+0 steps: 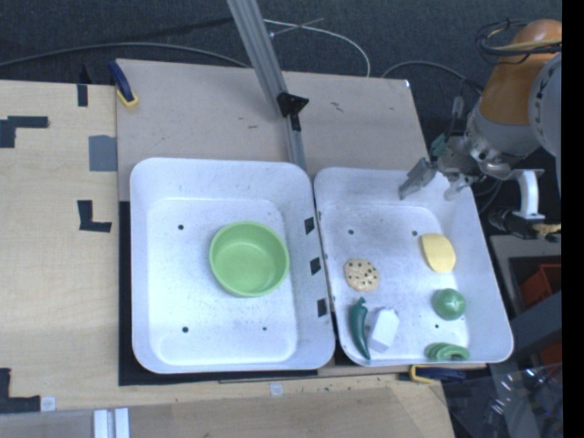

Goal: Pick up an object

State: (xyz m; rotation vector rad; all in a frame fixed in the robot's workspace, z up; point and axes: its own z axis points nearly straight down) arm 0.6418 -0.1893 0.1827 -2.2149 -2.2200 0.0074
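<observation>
1. Two fingers of the gripper (436, 181) hang spread apart with nothing between them, over the far right rim of the right bin (401, 176).
2. By my reading, this is the approach step: no object has been taken yet.
3. The next move calls for choosing a target, swinging over it and descending with the fingers straddling it.
4. The nearest candidate is the yellow piece (438, 252), smooth and rounded, lying just below the gripper near the bin's right wall.
5. Further off lie a speckled cookie (361, 273), a green ball (448, 304), a green pepper (358, 325) touching a white block (383, 328), and a green ring (446, 352).
6. The left bin (155, 190) holds a green bowl (248, 258).
</observation>
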